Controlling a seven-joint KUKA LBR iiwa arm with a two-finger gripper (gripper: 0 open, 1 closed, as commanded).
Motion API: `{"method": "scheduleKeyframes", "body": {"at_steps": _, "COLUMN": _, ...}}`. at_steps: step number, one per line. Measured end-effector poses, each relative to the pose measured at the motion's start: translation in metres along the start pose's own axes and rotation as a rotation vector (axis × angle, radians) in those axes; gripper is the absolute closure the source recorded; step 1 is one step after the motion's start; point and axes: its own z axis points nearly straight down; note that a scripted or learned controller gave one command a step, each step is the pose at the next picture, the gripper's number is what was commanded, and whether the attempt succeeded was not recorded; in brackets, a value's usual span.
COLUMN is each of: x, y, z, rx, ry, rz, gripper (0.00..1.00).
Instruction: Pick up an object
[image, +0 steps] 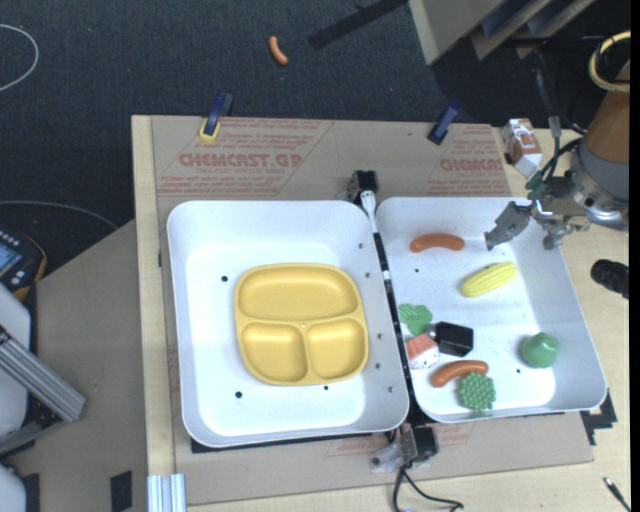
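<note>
I had the gripper (527, 226) over the far right corner of the right bin (575, 300). Its two fingers stood spread wide, one tip toward the left, the other toward the arm; nothing sat between them and they touched none of the objects. Nearest to it, just below and slightly left, lay the corn (488, 280). The sausage (437, 242) lay to its left, near the bin's far side. The green ball (539, 349) sat well below it, toward the near right corner. Farther down and left I saw a black block (454, 338), a second sausage (458, 373) and a broccoli (477, 392). The yellow tray (299, 322) rested in the left bin (200, 300), well apart from the tool.
</note>
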Motion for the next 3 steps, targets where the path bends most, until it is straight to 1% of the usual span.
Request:
{"method": "scheduleKeyframes", "body": {"at_steps": 1, "x": -0.008, "y": 0.002, "z": 0.049, "rx": 0.001, "ry": 0.0, "rz": 0.001, "gripper": 0.0}}
{"method": "scheduleKeyframes", "body": {"at_steps": 2, "x": -0.006, "y": 0.002, "z": 0.092, "rx": 0.001, "ry": 0.0, "rz": 0.0, "gripper": 0.0}}
{"method": "scheduleKeyframes", "body": {"at_steps": 3, "x": -0.005, "y": 0.001, "z": 0.143, "rx": 0.001, "ry": 0.001, "rz": 0.0, "gripper": 0.0}}
